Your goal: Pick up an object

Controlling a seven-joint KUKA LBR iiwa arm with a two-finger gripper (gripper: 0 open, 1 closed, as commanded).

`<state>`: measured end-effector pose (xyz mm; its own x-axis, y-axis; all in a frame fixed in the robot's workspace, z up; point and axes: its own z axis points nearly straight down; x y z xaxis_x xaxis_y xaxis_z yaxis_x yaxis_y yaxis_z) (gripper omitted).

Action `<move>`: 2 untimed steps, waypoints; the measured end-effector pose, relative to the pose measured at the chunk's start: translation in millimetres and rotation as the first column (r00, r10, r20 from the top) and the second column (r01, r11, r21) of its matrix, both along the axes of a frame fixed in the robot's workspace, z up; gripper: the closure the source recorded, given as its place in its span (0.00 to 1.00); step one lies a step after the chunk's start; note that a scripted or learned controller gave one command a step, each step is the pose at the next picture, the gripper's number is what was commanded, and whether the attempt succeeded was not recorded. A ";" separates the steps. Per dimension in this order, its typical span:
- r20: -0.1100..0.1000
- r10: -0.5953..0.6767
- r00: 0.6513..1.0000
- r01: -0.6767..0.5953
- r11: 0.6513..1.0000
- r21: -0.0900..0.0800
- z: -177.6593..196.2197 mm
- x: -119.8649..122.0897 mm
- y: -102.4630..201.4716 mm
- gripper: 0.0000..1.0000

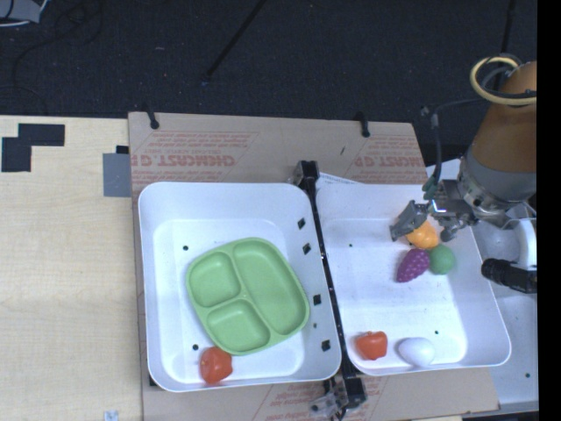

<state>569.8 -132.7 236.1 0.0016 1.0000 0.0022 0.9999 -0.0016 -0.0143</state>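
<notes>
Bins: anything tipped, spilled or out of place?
Nothing stands out. The green divided plate lies flat but skewed in the left bin, a red item beside it. In the right bin, the pincer is at the orange item.

Plastic, cardboard and metal on a pale wood-look bench

Both white bins, the left bin point(158, 226) and the right bin point(491, 331), look like smooth, slightly glossy plastic, resting on a matt brown printed cardboard sheet point(263, 152) over a pale, wood-grain bench top point(61, 270). At centre left, the green divided tray point(248, 295) is smooth plastic with a soft sheen. The toy foods look plastic: a bumpy purple grape bunch point(412, 265), a glossy white egg point(417, 351), a smooth orange piece point(424, 236). At upper right, the gripper point(428, 221) shows dull grey metal, beneath a smooth orange arm band point(508, 134).
</notes>
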 end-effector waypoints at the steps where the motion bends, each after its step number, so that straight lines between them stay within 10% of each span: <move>1: 0.013 0.002 1.000 -0.002 1.000 -0.002 6.7 2.4 -0.2 0.00; 2: 0.009 0.002 1.000 -0.002 1.000 -0.001 -38.2 5.1 6.3 0.00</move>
